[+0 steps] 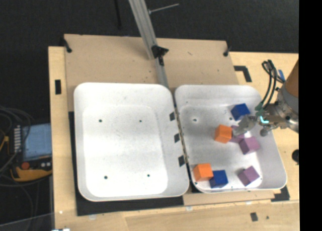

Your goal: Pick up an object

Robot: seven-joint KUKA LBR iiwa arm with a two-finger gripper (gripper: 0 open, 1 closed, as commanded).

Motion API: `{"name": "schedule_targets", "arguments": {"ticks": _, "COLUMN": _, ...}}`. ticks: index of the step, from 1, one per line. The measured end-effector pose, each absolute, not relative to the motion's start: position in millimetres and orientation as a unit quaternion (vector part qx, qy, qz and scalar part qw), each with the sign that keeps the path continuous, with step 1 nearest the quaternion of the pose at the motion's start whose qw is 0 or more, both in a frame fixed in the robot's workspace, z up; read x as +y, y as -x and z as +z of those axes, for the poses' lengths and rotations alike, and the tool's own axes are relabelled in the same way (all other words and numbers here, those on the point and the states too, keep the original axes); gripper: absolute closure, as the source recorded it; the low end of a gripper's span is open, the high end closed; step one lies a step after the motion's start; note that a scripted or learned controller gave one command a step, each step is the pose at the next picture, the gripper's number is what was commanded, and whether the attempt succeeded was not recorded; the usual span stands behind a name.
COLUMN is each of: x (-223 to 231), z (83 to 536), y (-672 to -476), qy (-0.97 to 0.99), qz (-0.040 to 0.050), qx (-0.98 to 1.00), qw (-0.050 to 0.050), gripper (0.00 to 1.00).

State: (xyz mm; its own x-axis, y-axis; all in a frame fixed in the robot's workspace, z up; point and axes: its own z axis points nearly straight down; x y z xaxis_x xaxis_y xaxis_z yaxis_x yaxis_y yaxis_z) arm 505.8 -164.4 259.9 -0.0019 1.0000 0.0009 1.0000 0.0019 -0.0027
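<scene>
Hand (pixel 245 127) sits low in the right bin (pixel 201 96), fingers apparently spread and holding nothing I can see, with the orange block (pixel 224 134) just to its left and a purple block (pixel 249 145) close below it.

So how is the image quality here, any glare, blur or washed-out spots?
Camera view: soft overall, slightly low resolution; the left bin reads nearly washed-out white, with speckled grain; the gripper is blurry against the right bin; blocks cast only faint shadows; the surrounding floor is very dark.
</scene>
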Motion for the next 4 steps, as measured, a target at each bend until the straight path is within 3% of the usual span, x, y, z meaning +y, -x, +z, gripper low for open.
{"name": "schedule_targets", "arguments": {"ticks": 1, "x": -164, "z": 262, "y": -506.5, "qy": 0.707, "qz": -0.0006, "qx": -0.707, "qw": 0.0, "gripper": 0.0}}
{"name": "schedule_targets", "arguments": {"ticks": 4, "x": -184, "z": 100, "y": -515.5, "qy": 0.707, "qz": 0.0009, "qx": -0.707, "qw": 0.0, "gripper": 0.0}}
